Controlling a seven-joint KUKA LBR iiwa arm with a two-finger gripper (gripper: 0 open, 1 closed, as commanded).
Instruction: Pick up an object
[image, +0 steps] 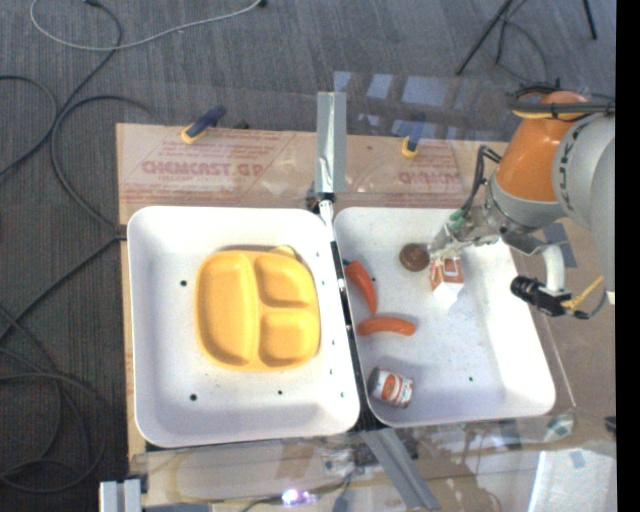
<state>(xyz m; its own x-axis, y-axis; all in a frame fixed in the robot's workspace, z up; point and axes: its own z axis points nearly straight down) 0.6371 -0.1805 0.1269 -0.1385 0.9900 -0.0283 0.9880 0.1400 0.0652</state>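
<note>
On the counter (150, 165), a brown board under clear sheeting, two shallow white bins sit side by side, their inner rims touching. At the right, the grey arm (590, 170) with its orange band reaches over the right bin's far corner.

Filling much of the left bin (160, 400) is a yellow divided tray (258, 307), lying flat with one long compartment on its left and smaller ones on its right.

Scattered over the right bin (500, 380) are smaller things. An orange carrot-like piece (361, 284) lies near the left wall, slanted. Just below it, a reddish sausage shape (386, 326) lies nearly level, close to the carrot but apart from it. Near the front edge a small red and white can (391, 387) lies on its side. Toward the back, a round brown disc (414, 257) rests on the floor of the bin.

Just beside that disc is a small red and white carton (446, 271), tilted, directly under the hand (453, 240). Whether the hand's grip is spread or closed, or has the carton at all, I cannot tell: the parts are too small and overlapped.
</note>
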